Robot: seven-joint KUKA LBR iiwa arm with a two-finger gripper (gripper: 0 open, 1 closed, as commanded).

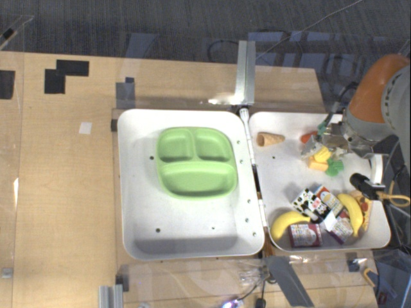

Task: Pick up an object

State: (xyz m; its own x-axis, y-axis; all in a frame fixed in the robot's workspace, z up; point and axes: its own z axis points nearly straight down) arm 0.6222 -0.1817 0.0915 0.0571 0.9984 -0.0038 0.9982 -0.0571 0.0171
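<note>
Wooden counter [58, 172] carries two white bins side by side, the left bin [138, 172] holding a green divided plate [194, 161]. Over the far right of the right bin [282, 165] the arm's jaws [332, 136] hang just above a small yellow and green toy cluster [324, 161], and I cannot tell how far they are open. Near the front lie two bananas [286, 223], some small packets [314, 204], and an orange cone-shaped piece [270, 138] sits far left.
</note>
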